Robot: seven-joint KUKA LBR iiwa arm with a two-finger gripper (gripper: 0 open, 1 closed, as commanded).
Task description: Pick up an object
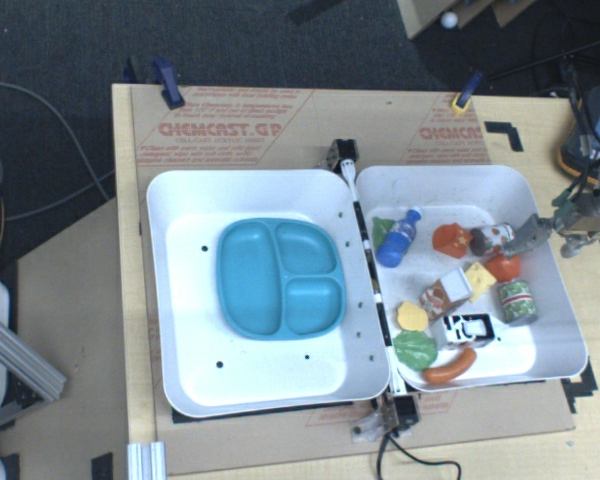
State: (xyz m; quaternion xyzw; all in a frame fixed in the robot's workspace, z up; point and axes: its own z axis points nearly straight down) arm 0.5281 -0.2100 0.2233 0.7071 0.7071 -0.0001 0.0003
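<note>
The right bin (540,193) holds several small toys. Among them are a blue bottle (398,238), a red piece (450,239), a small labelled bottle (488,236), a red-orange piece (502,265), a yellow block (480,276), a green can (517,301), a brown and white box (447,293), a yellow round piece (412,316), a green leafy piece (415,349) and an orange sausage (450,366). My gripper (523,235) reaches in from the right, low over the bin's right side. Its grey tip is right beside the labelled bottle and above the red-orange piece. Nothing is visibly held.
The left bin (180,228) carries a blue three-compartment plate (280,276). A black and white item (470,328) lies near the right bin's front. Clamps (167,81) sit on the bench's back edge. The arm's wrist (585,213) hangs over the right bin's right rim.
</note>
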